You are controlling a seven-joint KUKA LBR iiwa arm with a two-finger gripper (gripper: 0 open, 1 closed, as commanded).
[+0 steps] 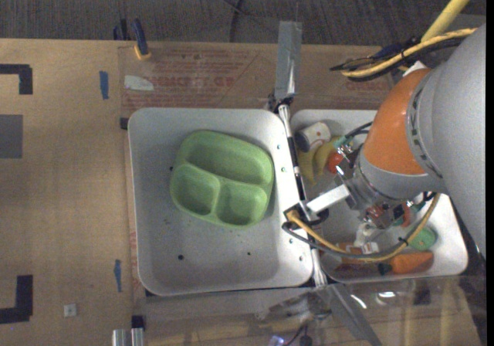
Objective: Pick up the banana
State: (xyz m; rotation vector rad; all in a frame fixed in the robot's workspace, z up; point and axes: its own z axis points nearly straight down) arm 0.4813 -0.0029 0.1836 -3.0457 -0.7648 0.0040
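Grey with its orange band, the arm (pixel 421 136) reaches in from the right over the right bin (pixel 340 116), hiding most of it. Its gripper (pixel 372 222) hangs low over the bin's middle; whether it is wide or narrow cannot be told. The banana (pixel 310 163) lies at the bin's far left side, just beside a small white cup (pixel 314 134) and apart from the gripper. An orange item (pixel 413 262) and a small green item (pixel 424 239) sit at the near right. A green divided plate (pixel 224 178) lies in the left bin (pixel 154 205).
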